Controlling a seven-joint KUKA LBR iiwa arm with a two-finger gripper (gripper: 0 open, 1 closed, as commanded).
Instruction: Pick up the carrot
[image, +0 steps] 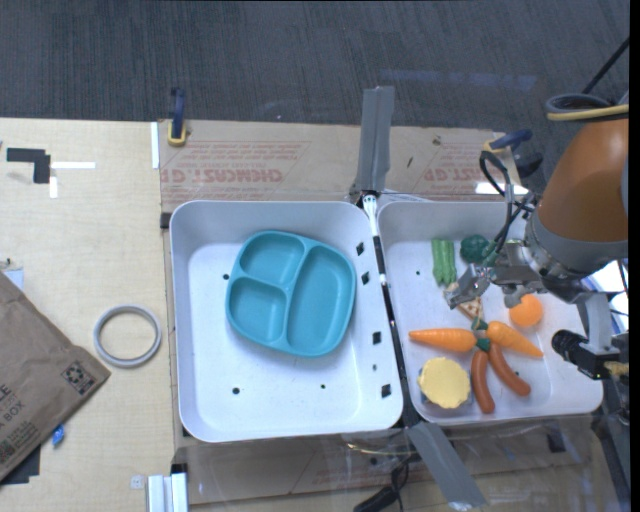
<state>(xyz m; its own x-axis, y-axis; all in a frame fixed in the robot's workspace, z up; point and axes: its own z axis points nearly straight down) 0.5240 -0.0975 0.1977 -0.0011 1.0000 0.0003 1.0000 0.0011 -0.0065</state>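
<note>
Carrot (443, 339): lies flat in the right bin (402, 262), left of centre, open floor on its far side.
Gripper (470, 293): just beyond the carrot; grip state cannot be told.
Near neighbours: sausages (493, 375), yellow disc (444, 382).
Left bin (200, 330): teal plate (291, 293), wide margins.

We see a blue plastic plate with three parts (290, 293) far to the left of the pincer (468, 293), lying in the left white bin (200, 320). In the right white bin (405, 265), long green bean pods (443, 261) lie just above the pincer, beside a dark green round toy (473, 247). A small orange ball fruit (526, 312) sits just to its right. Below the pincer we see a flat yellow round toy (444, 382) and two red-brown sausages (483, 383). Far off to the left, a grey tape ring (127, 333) rests near a brown cardboard box (40, 375).
</note>
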